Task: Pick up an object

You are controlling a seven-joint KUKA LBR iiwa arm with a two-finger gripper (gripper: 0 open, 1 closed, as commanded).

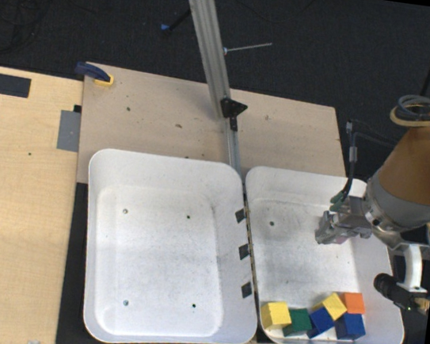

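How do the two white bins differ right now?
The right bin holds a cluster of coloured blocks in its near corner; the left bin shows only bare floor with small dark specks. The gripper hangs over the right bin, not the left bin. Both are shallow, white and round-cornered.

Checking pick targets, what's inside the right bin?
Right bin holds two yellow, two blue, one green, one orange block, clustered at its near corner. The end effector covers some floor.

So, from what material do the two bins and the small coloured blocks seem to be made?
The left bin and the right bin look like moulded white plastic: rounded corners, a soft matt sheen, grey scuffing. The blocks have plain, flat colours and crisp edges, probably painted wood or plastic; the view cannot settle which.
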